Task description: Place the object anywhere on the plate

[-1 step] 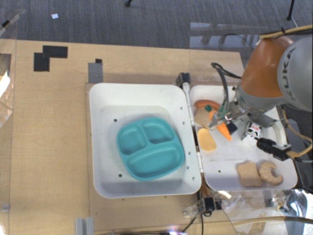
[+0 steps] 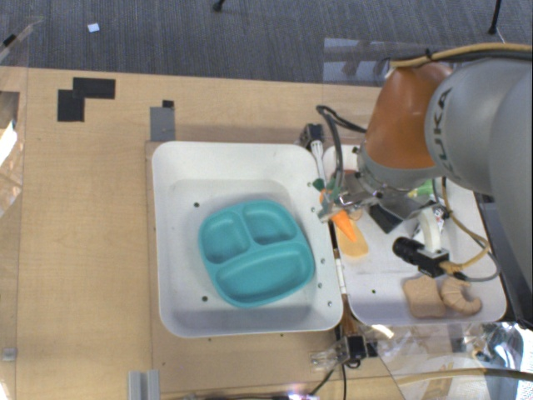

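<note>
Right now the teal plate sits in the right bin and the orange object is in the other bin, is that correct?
Not quite. The camera view shows the plate in the left bin; the orange object is in the other bin, the right one.

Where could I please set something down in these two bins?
The plate has three bare compartments, and the left bin has bare floor around it. The right bin is crowded: arm, orange object, tan toy; a bare patch lies at its near left.
</note>
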`<action>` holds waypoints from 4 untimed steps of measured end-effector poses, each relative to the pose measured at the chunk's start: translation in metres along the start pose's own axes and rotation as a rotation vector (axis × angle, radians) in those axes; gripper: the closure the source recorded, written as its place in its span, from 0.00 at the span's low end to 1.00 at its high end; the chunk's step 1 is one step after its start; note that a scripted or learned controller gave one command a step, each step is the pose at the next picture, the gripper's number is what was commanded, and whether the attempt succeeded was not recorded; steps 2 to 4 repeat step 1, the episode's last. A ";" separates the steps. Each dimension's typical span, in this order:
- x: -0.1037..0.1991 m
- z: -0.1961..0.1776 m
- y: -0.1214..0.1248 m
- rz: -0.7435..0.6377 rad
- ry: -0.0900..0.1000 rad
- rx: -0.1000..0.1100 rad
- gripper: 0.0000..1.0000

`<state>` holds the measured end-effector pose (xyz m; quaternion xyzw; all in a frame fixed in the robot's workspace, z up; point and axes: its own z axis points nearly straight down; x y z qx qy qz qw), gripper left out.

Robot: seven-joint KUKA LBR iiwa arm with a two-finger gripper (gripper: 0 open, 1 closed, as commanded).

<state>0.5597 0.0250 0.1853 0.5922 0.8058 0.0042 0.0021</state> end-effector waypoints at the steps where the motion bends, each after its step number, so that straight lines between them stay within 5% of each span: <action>1: -0.004 0.000 -0.001 0.005 -0.004 0.001 0.00; 4: -0.004 0.000 -0.001 0.005 -0.004 0.001 0.00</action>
